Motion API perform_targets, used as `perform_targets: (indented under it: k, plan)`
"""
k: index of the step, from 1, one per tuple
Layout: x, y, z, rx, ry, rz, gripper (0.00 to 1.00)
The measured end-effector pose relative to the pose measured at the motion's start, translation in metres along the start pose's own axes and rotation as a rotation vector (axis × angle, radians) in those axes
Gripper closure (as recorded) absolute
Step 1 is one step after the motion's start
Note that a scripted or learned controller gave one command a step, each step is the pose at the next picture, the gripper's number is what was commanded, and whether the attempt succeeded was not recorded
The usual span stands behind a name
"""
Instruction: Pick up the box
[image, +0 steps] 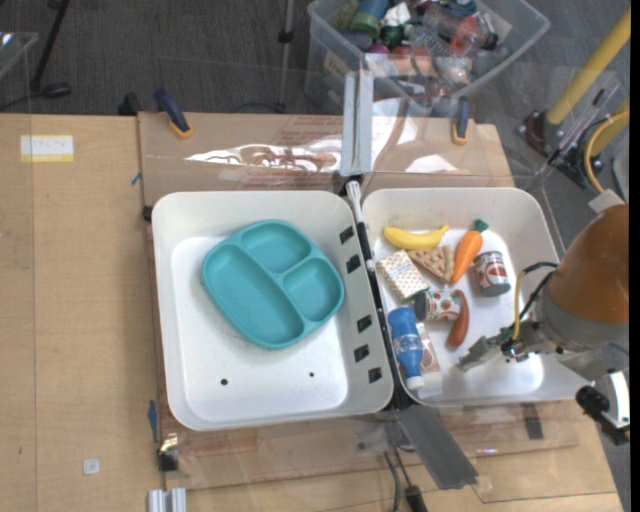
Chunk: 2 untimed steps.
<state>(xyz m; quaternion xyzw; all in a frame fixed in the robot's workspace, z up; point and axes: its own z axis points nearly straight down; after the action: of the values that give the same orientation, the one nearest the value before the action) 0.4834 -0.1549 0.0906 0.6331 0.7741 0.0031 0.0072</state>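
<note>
The box (402, 274) is small and pale with a checkered print. It lies flat in the right bin (530, 215), close to the divider and just below the banana (416, 237). My gripper (480, 352) hangs low over the front part of the right bin, to the right of and nearer than the box, and well apart from it. Its tip points left toward the red sausage (458, 320). I see nothing held in it. The arm's orange band (600, 265) is at the right edge.
The right bin also holds a carrot (465, 255), a pizza slice (433, 263), a small can (490, 274) and a blue bottle (405, 345) along the divider. A teal divided plate (272, 283) lies in the left bin (190, 390). A clear tub of toys (425, 30) stands behind.
</note>
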Motion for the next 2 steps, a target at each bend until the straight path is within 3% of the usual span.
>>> perform_targets:
  k: [1, 2]
  plan:
    - [0.009, 0.002, 0.0, 0.001, -0.001, 0.01, 0.0]
    - [-0.05, 0.038, -0.076, 0.01, 0.005, 0.015, 0.0]
